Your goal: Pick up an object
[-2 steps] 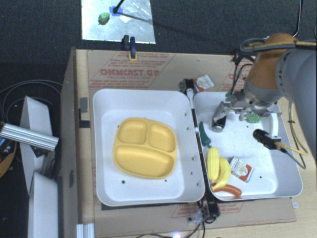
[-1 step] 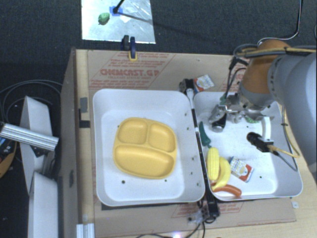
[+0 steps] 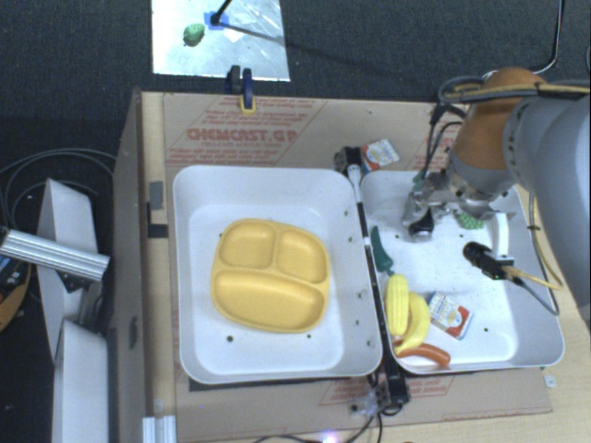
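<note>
Camera view, nearest rim first: in the right bin (image 3: 545, 340), an orange carrot-like piece (image 3: 427, 353) lies at 7 o'clock against the rim. A yellow banana toy (image 3: 399, 307) touches it at 8 o'clock, and a red-and-white packet (image 3: 450, 314) sits just beside them at 6 o'clock. All lie loose, apparently scattered as pick candidates. A green item (image 3: 379, 252) hugs the dividing wall at 9 o'clock. The left bin (image 3: 199, 247) holds a yellow divided tray (image 3: 271, 273).

Farther back, the pincer (image 3: 420, 221) hangs low over bare floor at 10 o'clock. I cannot tell whether it is open or closed. A green piece (image 3: 471, 218) lies near it at 12 o'clock. The arm enters from 3 o'clock with its wrist pitched steeply down.
</note>
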Robot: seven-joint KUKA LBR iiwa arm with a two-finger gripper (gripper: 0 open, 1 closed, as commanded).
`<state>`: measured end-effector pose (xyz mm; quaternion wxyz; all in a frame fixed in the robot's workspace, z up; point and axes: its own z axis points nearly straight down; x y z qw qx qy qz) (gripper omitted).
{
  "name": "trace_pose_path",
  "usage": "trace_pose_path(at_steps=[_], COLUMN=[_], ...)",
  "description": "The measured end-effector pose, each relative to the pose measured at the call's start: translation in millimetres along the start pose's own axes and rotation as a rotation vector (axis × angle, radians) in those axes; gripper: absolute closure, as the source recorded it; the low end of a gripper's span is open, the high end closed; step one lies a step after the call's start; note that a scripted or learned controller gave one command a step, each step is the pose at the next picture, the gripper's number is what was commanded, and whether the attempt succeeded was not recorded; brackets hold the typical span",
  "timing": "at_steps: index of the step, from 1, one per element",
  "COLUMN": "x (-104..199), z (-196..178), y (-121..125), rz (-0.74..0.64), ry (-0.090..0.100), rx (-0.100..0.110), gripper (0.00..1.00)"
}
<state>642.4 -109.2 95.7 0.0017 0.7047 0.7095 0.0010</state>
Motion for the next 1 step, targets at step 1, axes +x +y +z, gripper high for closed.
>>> trace_pose_path(at_steps=[1], x=[56.4], z=[-90.5], y=[-28.0], rz=[0.002], ry=[0.002], rx=[-0.001], gripper=[1.00])
